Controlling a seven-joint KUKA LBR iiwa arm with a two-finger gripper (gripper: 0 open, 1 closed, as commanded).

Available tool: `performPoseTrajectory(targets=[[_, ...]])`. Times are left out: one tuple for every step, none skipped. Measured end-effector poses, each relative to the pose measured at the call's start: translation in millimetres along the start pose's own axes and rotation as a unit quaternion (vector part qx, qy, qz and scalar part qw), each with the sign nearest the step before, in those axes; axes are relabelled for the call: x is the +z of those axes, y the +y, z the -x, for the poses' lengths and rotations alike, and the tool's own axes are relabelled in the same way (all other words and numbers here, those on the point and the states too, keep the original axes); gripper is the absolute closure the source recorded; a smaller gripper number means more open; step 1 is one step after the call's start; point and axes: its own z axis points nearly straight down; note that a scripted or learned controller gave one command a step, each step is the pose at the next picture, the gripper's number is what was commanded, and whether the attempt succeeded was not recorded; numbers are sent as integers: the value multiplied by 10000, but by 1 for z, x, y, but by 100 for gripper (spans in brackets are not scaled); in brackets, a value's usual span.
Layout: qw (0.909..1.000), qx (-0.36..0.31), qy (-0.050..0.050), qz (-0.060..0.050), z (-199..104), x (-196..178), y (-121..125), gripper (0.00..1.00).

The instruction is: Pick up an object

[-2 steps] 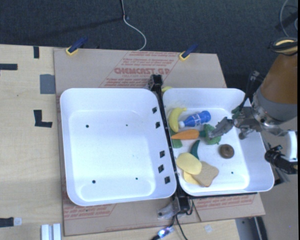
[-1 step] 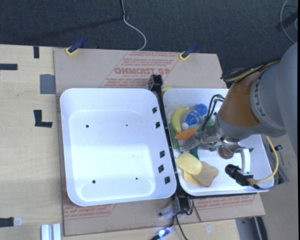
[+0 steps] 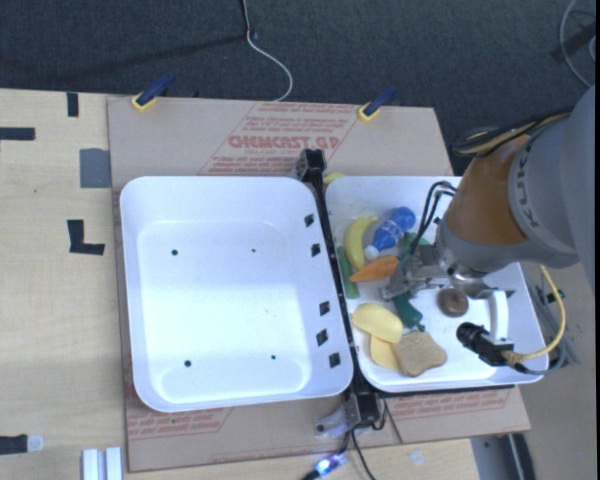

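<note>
White plastic forms the right bin (image 3: 435,376), where the gripper (image 3: 405,280) sits low among toy food; whether it grips anything cannot be told. A carrot (image 3: 373,268) touches it at nine o'clock, a banana (image 3: 357,240) lies at ten, a bread slice (image 3: 418,353) at six.

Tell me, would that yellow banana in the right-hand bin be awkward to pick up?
Probably somewhat. The banana looks smooth and curved, so it might slip or swivel when pinched. It lies close against the bin wall beside the carrot, leaving little room. It looks like a toy, so likely light and stiff.
</note>
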Motion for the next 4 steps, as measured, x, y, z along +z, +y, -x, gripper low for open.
performPoseTrajectory(targets=[[10000, -11, 3, -2, -30, 11, 22, 100], [10000, 0, 1, 2, -24, 10, 47, 100], [10000, -5, -4, 28, -26, -38, 81, 100], [10000, 20, 7, -29, -37, -92, -22, 100]])
